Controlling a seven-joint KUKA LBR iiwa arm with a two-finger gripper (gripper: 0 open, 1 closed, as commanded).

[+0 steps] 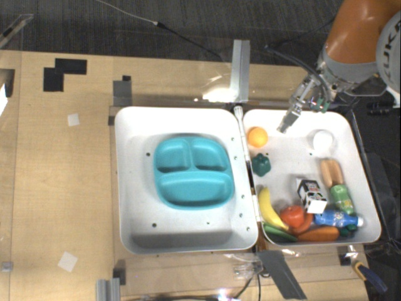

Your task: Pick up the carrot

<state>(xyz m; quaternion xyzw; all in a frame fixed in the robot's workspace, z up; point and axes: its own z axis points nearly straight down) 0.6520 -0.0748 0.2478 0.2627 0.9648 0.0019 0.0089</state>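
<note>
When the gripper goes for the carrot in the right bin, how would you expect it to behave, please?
The carrot looks like smooth, glossy toy plastic, so probably stiff, light and somewhat slippery. Its long rounded shape may roll once nudged. It lies along the bin's front wall, apparently touching the blue bottle and tomato, so these would likely shift too. The gripper hangs over the bin's far end.

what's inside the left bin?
The left bin holds one thing: a teal divided tray with three compartments, nothing in them. The bin floor under the tray is covered, so anything beneath it can't be seen.
</note>
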